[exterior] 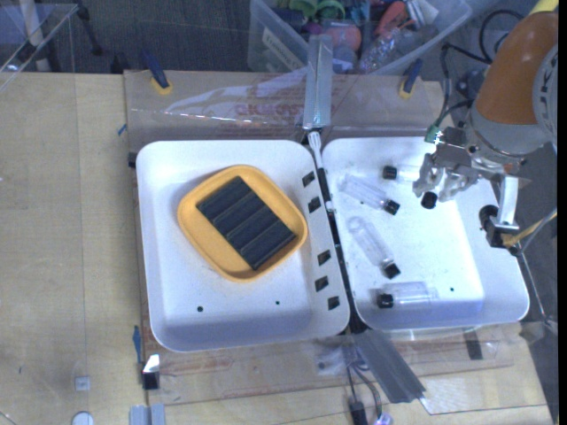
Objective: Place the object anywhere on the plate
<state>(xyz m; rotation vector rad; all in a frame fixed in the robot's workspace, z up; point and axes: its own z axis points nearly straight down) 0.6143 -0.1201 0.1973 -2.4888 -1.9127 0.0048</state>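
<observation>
You've got gripper (440,182) over right bin (469,264), upper right corner; can't tell jaw state. Clear vials (372,193) with black caps lie scattered on that bin's floor. Yellow plate (197,209) sits in left bin (168,299), dark ribbed block (245,223) on it.

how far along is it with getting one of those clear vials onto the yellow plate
Nothing is done yet: the yellow plate in the left bin carries only a dark ridged block. The gripper is over the right bin. Clear vials lie there; picking and placing remain.
</observation>
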